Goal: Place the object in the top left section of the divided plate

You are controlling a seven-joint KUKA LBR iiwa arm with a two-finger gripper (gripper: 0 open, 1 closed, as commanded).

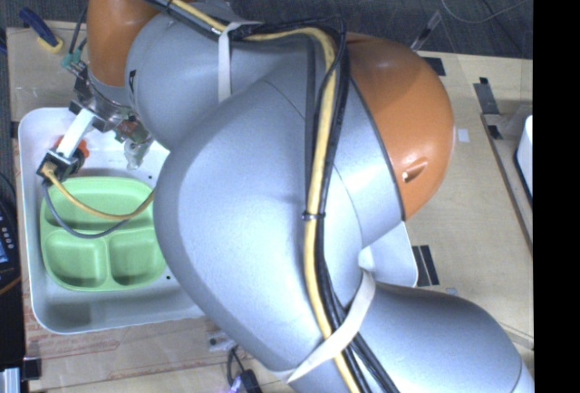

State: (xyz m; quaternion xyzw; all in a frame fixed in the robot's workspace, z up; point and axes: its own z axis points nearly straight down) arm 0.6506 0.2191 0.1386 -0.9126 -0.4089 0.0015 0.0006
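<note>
A light green divided plate [98,235] lies in the left white bin [86,314]. It has one wide section at the far side and two smaller sections at the near side. My gripper [136,149] hangs just past the plate's far right rim, over the bin's floor, pointing down. I see no loose object on the plate or at the gripper. The arm's bulk hides the bin's right part and the plate's right edge.
My grey and orange arm [299,201] covers the middle of the view, including the second bin. A blue-handled clamp [38,25] sits at the bench's far left corner. Bare wooden bench [480,201] shows to the right.
</note>
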